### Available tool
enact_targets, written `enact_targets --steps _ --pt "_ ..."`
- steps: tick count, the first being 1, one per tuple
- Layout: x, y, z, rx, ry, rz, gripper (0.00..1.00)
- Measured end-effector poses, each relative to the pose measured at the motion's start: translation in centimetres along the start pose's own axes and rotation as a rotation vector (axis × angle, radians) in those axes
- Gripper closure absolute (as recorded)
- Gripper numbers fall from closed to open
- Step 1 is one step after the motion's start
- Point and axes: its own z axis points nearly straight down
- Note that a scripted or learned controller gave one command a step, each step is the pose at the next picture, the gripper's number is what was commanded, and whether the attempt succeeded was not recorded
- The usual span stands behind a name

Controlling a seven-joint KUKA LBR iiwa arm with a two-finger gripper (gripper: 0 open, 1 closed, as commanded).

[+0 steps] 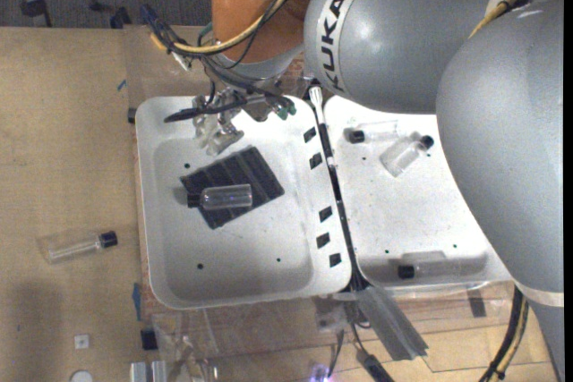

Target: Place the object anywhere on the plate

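Observation:
A black ribbed square plate (235, 182) lies tilted in the left bin (179, 273). A clear plastic vial (226, 197) lies on its side on the plate's front part. My gripper (218, 131) hangs just behind the plate, near the bin's back wall, a short way above and beyond the vial. Nothing shows between its fingers.
The right bin (448, 237) holds a clear vial with a black cap (405, 154), another small vial (369, 134) at its back, and one (421, 267) near its front wall. A further vial (76, 243) lies on the bench left of the bins. The arm's bulk covers the upper right.

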Motion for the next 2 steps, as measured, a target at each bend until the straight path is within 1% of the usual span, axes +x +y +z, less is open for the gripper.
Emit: enact_targets --steps 1,2 --pt "1.1 -0.9 2.3 -0.004 0.014 -0.397 1.00" --pt "0.7 -1.1 8.2 0.006 0.004 -0.632 1.00"
